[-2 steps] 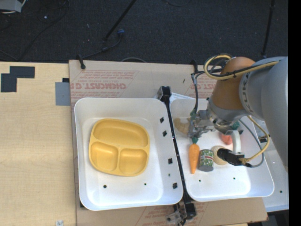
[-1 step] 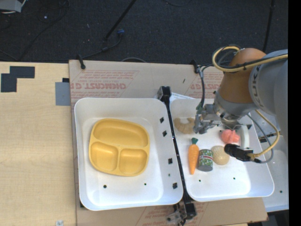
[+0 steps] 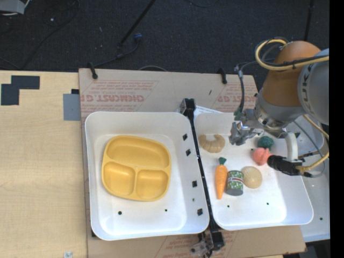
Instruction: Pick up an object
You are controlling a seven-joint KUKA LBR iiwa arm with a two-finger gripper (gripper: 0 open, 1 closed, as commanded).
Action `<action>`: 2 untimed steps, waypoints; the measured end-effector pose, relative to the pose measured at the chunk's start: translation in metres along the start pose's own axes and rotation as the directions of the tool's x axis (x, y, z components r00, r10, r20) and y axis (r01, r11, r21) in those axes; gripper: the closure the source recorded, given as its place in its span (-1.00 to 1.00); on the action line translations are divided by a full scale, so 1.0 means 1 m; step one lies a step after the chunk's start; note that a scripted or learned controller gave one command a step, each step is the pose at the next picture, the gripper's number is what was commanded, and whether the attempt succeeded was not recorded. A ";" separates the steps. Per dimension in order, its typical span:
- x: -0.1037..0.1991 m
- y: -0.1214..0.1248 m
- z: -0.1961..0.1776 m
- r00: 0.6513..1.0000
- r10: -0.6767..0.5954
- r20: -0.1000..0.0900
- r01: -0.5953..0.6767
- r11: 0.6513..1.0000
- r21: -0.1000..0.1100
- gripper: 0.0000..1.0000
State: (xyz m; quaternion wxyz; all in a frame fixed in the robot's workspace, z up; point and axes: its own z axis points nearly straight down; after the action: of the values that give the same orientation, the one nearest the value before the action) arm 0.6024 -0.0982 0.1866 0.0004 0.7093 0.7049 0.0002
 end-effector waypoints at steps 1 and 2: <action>0.008 0.006 -0.055 1.000 -0.007 0.000 0.007 1.000 -0.002 1.00; 0.056 -0.004 -0.060 1.000 -0.011 -0.002 0.011 1.000 0.004 1.00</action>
State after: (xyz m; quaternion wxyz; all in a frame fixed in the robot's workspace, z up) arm 0.5988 -0.0421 0.2469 -0.0020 0.7055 0.7087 -0.0005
